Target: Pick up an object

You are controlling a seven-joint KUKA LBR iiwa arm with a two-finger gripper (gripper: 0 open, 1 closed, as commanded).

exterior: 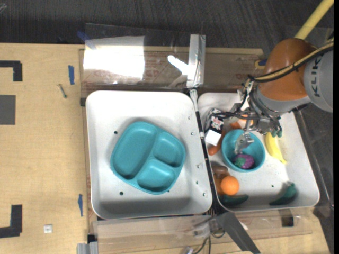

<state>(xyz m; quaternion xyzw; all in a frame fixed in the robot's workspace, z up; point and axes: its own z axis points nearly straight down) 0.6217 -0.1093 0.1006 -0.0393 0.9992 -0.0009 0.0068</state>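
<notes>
Two shallow white bins sit side by side on the table [37, 142]. The left bin [100, 110] holds one teal divided plate [148, 156] with three compartments, lying tilted near the bin's middle, with bare white floor around it on all sides.

The right bin [304, 168] is crowded. One teal bowl [242, 150] stands near its middle, and inside it lies a small purple and green object [244, 161]. Just right of the bowl lies one yellow banana [274, 146]. At the near left, one orange [229, 185] rests beside a brownish item [219, 170] that is too small to name. Two dark green pieces lie along the near edge, one [234, 199] just below the orange and one [285, 194] at the near right corner. At the far left, by the divider between the bins, are a small white block [212, 137], a dark packet [216, 122] and a small reddish-orange item [213, 150].

The tool [244, 141] hangs over the bowl, its tip down inside the rim just above the purple and green object; whether it is apart or together cannot be told. The most open floor in this bin is at the right, between banana and near corner.
</notes>
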